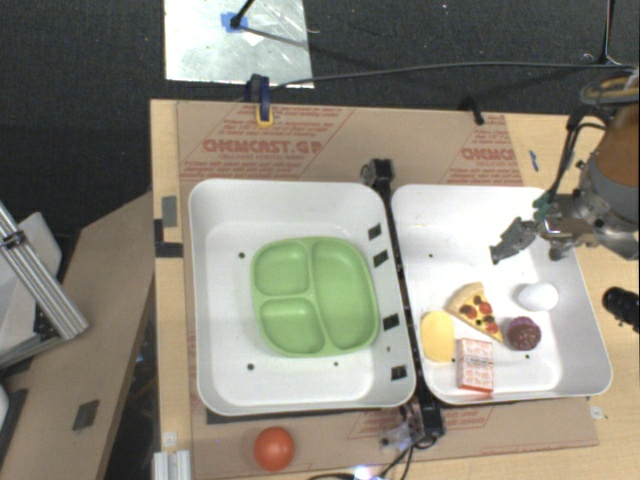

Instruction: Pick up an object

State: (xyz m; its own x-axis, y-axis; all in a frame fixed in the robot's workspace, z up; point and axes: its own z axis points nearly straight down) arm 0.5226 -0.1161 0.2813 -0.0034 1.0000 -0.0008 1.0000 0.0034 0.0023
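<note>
Nearest to me, an orange ball (274,448) is sitting on the tabletop (320,438) just in front of the left bin (215,268). Inside that bin a green divided plate (314,295) is lying flat near the middle. In the right bin (580,368) the objects to pick from are bunching toward the front: a red-and-white packet (475,364) is lying closest, with a yellow round piece (437,335) touching its left side, a toy pizza slice (475,309) just behind, a dark purple round item (523,333) to the right and a white egg (537,296) just beyond that. Farther back, the pincer (510,241) is hanging over the bare upper part of the right bin, apart from every item and holding nothing; whether its grip is spread or closed I cannot tell. Beyond the bins, a blue clamp (259,96) is gripping the far edge of the cardboard sheet (300,138).
</note>
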